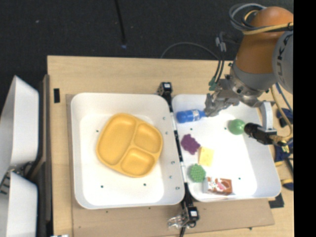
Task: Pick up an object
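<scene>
My gripper (pixel 213 108) hangs low over the far left part of the right bin (pixel 247 181), under the grey wrist with its orange band. Its tip is right at the pale cap end of a blue bottle (pixel 187 116), which lies on its side by the bin's left wall. I cannot see whether the tip touches the bottle or holds it. A green ball (pixel 236 126) sits just to the right of the gripper.
Nearer the front of the right bin lie a purple lump (pixel 190 143), a yellow block (pixel 206 156), a green knobbly ball (pixel 197 172) and a red-brown packet (pixel 218 185). The left bin (pixel 84 181) holds a yellow divided plate (pixel 130 144).
</scene>
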Robot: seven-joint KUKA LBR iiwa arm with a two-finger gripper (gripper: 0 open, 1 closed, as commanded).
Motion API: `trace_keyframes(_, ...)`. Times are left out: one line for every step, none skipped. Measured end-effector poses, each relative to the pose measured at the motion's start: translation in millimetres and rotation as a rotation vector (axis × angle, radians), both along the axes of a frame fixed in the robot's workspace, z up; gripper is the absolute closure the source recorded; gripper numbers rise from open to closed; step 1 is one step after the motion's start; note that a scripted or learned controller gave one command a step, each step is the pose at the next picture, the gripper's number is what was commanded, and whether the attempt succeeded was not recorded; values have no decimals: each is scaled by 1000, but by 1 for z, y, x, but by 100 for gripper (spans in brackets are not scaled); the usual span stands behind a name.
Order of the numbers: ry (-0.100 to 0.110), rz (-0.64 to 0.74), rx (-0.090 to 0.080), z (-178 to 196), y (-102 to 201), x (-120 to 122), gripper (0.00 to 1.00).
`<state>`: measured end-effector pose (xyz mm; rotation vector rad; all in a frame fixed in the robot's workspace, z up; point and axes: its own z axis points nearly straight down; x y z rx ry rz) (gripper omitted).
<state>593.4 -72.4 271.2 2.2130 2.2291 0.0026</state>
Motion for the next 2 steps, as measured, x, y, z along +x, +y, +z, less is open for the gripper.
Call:
trace_keyframes(1, 1, 0, -3, 62, -11, 100)
trace_keyframes(1, 1, 1, 1, 110, -23, 100)
